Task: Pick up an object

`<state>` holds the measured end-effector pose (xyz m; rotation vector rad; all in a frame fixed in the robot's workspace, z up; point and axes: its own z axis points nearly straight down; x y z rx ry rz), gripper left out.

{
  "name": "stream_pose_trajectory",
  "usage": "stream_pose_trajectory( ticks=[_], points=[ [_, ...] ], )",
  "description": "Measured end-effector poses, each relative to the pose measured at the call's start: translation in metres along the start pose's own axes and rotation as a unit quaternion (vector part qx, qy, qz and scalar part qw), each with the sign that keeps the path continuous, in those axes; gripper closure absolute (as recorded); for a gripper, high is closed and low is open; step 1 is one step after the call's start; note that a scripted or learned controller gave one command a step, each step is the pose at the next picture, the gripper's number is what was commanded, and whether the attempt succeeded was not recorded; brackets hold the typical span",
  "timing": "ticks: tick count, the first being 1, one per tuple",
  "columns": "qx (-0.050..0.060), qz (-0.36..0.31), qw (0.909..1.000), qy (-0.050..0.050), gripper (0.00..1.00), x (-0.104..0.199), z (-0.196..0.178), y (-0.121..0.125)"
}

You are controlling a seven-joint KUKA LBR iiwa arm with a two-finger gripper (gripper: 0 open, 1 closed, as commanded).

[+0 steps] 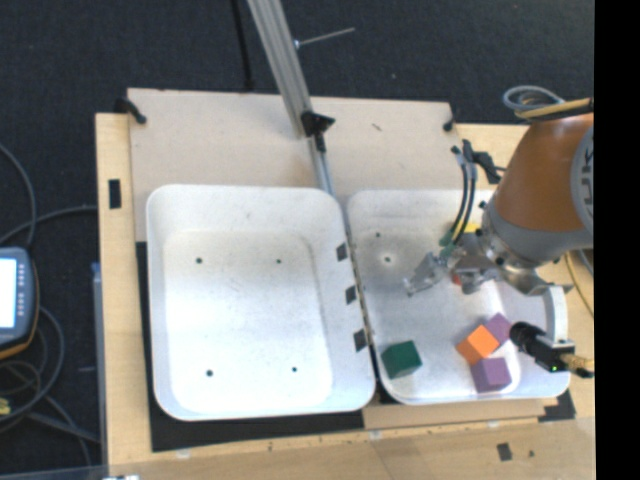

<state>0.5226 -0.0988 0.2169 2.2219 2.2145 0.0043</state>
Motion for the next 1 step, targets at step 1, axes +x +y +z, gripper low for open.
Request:
stream_pose_trajectory(
  ticks=[1],
  points=[
    [0.004,0.002,1.0,-0.002,0.0,-0.0962,0.0427,-0.0155]
  ],
)
